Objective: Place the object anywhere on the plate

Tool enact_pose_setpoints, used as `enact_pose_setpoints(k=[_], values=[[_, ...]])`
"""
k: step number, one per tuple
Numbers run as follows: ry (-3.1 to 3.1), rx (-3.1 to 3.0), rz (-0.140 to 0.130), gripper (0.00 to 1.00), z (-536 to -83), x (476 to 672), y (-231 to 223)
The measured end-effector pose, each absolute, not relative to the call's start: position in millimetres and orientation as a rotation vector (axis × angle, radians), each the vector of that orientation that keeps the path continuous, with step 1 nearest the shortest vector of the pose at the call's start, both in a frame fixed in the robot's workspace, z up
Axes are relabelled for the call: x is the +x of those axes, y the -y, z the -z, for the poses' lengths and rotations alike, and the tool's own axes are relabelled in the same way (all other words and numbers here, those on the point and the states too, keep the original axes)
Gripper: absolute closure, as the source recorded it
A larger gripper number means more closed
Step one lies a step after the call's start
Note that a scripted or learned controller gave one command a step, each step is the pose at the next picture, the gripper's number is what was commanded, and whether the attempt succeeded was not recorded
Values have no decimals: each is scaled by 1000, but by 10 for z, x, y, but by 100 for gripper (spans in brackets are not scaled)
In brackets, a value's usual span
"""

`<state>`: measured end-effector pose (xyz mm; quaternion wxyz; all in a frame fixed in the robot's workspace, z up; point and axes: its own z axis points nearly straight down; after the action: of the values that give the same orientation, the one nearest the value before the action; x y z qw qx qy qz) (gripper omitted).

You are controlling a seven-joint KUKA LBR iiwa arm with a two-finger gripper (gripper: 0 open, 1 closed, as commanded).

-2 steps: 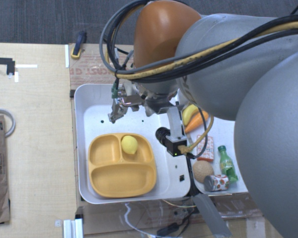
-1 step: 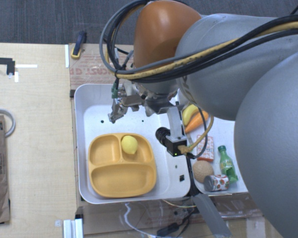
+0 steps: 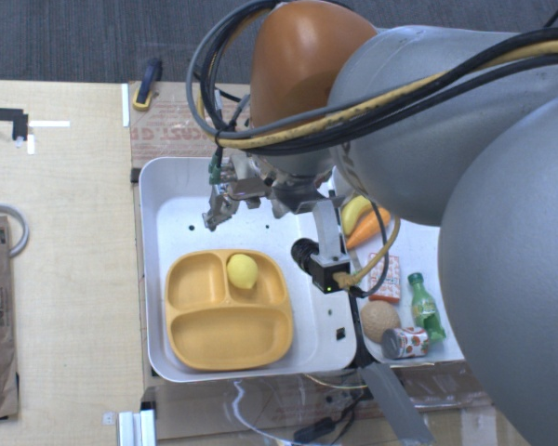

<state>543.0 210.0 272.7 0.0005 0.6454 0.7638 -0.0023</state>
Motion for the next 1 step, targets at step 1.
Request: enact_pose_setpoints(k=[1], values=[[-2399,2027,7,0,-2727,5430,-2100]])
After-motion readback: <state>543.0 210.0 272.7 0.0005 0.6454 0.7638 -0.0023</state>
